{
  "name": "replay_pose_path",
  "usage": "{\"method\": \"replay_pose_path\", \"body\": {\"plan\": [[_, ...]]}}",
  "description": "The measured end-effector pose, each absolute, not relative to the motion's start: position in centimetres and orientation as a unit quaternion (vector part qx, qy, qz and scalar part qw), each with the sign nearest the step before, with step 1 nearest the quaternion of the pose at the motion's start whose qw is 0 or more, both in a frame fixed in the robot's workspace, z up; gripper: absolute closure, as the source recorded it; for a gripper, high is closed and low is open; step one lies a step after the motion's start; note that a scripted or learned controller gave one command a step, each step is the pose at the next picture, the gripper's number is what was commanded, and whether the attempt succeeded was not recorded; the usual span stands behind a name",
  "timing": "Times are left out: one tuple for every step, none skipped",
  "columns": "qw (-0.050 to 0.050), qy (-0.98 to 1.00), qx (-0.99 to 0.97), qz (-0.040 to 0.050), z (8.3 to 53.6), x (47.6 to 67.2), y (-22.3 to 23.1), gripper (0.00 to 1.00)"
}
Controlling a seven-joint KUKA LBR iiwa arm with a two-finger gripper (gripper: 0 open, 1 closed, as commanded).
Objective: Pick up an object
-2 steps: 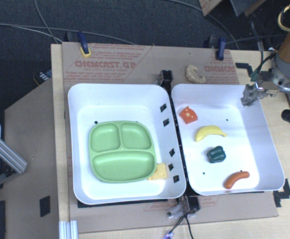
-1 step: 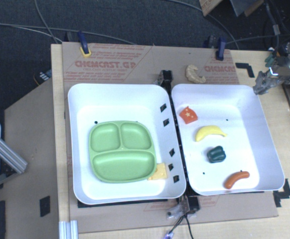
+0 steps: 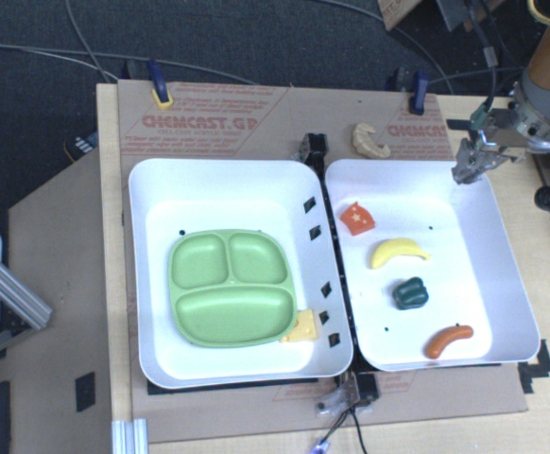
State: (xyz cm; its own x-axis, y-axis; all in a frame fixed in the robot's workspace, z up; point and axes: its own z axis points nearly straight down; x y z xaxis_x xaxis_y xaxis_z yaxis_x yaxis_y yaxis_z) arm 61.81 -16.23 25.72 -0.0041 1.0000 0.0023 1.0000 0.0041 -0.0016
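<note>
The right bin (image 3: 488, 244) holds a red strawberry piece (image 3: 356, 218), a yellow banana (image 3: 397, 252), a dark green pepper (image 3: 410, 293) and an orange-brown sausage (image 3: 447, 340). My gripper (image 3: 471, 165) hangs over the bin's far right corner, above and to the right of all of them. Nothing shows between its fingers. In the left bin (image 3: 152, 216) lies a green divided plate (image 3: 232, 287), with a yellow cheese wedge (image 3: 302, 327) against its near right corner.
A beige lump (image 3: 370, 141) lies on the cardboard behind the right bin. Blue clamps (image 3: 160, 85) (image 3: 419, 93) hold the cardboard's far edge. Black clips (image 3: 313, 146) sit along the seam between the bins. Cables trail across the dark floor beyond.
</note>
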Motion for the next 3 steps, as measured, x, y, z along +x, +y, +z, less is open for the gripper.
{"method": "replay_pose_path", "body": {"plan": [[0.003,-0.709,-0.705,0.0002,24.5,60.2,-10.3,1.0],[0.002,-0.709,-0.705,-0.0001,25.1,59.0,-4.7,1.0],[0.002,-0.709,-0.705,-0.0003,25.3,58.0,1.0,1.0]]}}
